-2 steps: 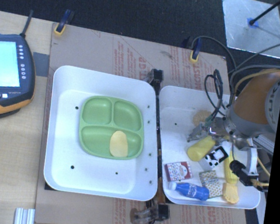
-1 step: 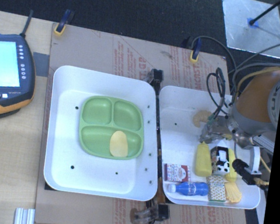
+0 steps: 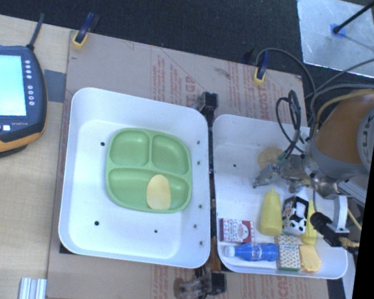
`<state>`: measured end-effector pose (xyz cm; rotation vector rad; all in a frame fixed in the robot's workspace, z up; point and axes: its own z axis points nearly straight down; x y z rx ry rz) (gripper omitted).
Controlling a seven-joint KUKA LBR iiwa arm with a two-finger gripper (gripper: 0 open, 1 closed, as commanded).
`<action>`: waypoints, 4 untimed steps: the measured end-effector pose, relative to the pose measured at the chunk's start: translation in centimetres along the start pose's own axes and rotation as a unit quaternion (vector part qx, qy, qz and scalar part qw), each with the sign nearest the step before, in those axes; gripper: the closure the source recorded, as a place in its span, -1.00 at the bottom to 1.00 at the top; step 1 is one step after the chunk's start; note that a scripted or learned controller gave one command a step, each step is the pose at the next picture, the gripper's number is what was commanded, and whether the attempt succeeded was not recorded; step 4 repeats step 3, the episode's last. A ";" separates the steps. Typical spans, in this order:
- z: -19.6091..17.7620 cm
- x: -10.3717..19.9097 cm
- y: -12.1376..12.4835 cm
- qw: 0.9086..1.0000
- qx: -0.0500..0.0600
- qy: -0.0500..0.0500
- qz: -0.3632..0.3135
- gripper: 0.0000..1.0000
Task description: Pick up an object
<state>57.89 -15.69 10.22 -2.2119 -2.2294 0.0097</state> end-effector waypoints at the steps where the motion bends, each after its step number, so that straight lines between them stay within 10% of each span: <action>1: 1.1 1.1 -7.9 1.000 -0.002 0.001 0.000 -1.00; 2: 0.1 0.9 -7.8 1.000 -0.002 0.000 -0.002 1.00; 3: -9.1 8.2 0.0 1.000 -0.003 0.003 0.001 1.00; 4: -9.1 8.2 0.0 1.000 -0.003 0.003 0.001 1.00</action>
